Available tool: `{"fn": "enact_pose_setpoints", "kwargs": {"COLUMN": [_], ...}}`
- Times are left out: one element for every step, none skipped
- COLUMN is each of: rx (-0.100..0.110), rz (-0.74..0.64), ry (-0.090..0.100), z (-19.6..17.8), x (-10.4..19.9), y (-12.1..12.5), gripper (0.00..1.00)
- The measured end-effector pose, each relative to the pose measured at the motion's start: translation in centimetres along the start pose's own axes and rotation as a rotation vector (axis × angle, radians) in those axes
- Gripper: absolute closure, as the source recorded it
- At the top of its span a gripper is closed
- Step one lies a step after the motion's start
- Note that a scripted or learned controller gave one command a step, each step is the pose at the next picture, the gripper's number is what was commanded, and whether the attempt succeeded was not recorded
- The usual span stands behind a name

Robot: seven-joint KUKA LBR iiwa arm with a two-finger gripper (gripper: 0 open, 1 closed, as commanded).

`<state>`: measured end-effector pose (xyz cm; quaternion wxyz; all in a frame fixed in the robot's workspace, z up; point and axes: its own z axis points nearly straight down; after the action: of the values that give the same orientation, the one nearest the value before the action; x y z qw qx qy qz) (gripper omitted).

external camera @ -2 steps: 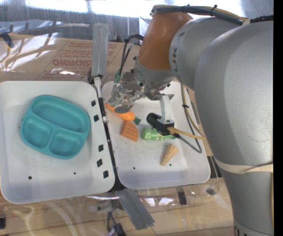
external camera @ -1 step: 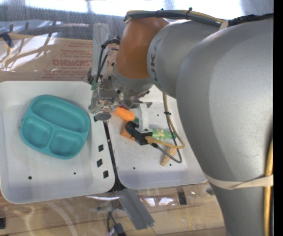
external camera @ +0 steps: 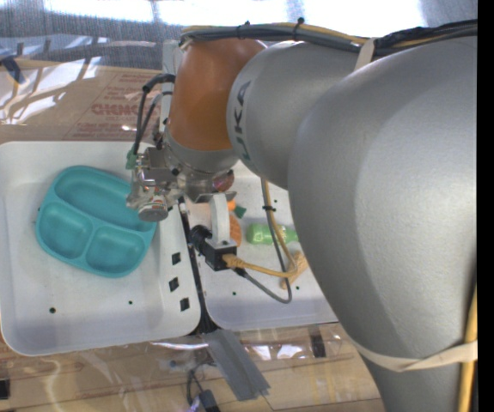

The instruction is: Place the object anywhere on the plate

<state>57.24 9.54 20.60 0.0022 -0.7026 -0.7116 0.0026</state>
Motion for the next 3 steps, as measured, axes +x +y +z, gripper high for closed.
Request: {"fn": "enact_pose_setpoints", "kwargs": {"rx": [-0.005,0.003,-0.003], "rz": [0.006,0.005,0.005], "ry": [0.0,-0.002,0.0], "z": [-4.9,1.4,-1.7], "x": [-2.7,-0.9,-2.7], "y": [2.0,0.0,-2.0], "gripper": [1.0,1.0,1.0]}}
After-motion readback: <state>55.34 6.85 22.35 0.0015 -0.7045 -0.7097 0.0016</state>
